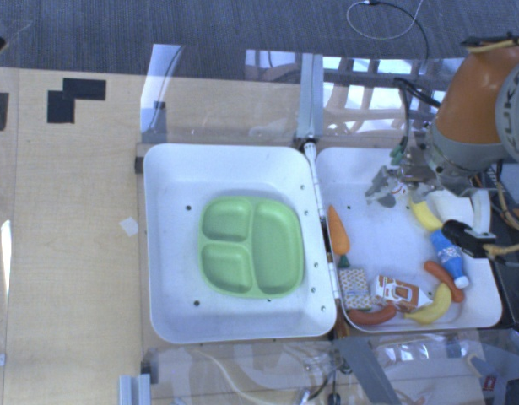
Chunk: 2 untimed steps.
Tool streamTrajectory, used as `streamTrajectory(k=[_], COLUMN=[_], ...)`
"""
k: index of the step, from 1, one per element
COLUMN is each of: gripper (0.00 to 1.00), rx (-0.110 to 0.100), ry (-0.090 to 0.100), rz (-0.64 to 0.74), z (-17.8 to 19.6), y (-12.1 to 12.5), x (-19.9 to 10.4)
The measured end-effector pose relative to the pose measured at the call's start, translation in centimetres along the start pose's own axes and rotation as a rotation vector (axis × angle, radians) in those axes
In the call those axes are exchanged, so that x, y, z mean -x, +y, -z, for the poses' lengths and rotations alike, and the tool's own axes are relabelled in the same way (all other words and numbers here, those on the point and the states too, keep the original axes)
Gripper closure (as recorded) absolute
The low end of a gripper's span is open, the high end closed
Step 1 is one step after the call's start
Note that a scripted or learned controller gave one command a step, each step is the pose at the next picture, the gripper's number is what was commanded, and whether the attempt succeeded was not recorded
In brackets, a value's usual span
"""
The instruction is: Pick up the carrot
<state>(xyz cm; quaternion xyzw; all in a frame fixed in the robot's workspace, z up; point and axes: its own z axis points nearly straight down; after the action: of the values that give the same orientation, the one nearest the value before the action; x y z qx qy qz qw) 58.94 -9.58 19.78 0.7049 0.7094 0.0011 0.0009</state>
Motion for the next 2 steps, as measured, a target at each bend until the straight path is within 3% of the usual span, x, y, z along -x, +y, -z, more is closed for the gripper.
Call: streamTrajectory(k=[1,2], gripper=[0.0,1.0], rx=[0.008,0.012], ry=[-0.004,-0.003], rz=[0.155,0.157], z=[-9.8,-8.7], y=[-3.0,-2.8], x=[-0.4,-0.6])
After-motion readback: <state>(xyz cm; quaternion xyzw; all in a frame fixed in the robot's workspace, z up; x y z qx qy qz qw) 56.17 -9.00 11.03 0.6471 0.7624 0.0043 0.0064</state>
